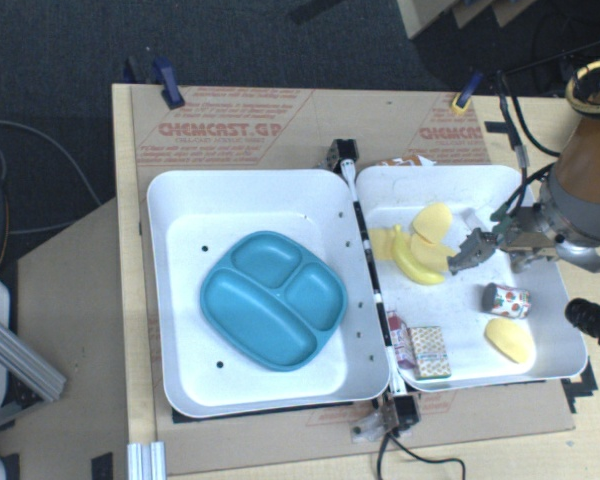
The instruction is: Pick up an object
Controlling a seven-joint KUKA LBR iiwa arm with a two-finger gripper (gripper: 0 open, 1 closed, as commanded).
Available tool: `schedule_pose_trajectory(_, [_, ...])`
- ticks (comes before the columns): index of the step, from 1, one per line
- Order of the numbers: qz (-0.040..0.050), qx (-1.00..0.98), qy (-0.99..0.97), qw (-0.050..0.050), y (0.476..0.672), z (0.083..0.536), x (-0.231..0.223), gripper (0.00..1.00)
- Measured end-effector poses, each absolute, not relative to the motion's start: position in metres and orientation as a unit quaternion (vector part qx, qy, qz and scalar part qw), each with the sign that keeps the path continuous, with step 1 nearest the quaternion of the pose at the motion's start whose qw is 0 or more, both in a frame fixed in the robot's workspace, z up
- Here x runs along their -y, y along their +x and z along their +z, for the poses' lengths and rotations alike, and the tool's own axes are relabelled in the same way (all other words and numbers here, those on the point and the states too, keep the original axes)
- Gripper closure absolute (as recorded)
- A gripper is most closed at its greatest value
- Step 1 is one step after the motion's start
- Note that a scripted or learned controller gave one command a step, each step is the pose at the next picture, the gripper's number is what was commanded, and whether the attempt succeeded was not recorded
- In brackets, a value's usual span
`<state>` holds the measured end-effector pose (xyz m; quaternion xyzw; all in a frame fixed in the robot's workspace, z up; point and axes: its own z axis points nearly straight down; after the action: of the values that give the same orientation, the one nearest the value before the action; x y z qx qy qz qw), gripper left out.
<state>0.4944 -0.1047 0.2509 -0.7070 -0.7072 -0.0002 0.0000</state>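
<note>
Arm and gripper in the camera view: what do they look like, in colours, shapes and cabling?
The arm is a thick rounded column with an orange-brown band above a grey wrist section. Below it sits a metallic grey mounting block, and the gripper is dark grey, narrowing to slim fingers. Black cables run along the arm's upper side.

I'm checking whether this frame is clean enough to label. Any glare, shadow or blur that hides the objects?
Camera view: even, diffuse light, with only soft shadows under the blue divided plate and the yellow toys; the white bins are bright but not blown out; the gripper looks slightly soft, and the small can is too small to read.
</note>
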Motion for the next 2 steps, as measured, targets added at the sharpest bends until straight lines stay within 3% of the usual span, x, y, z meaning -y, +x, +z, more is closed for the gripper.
schedule_pose_trajectory(1, [-0.0005, 0.707, -0.707, -0.001, 0.560, 0.230, 0.120, 0.00])
schedule_pose_trajectory(2, [0.0003, 0.707, -0.707, 0.001, 0.573, 0.099, 0.127, 0.00])
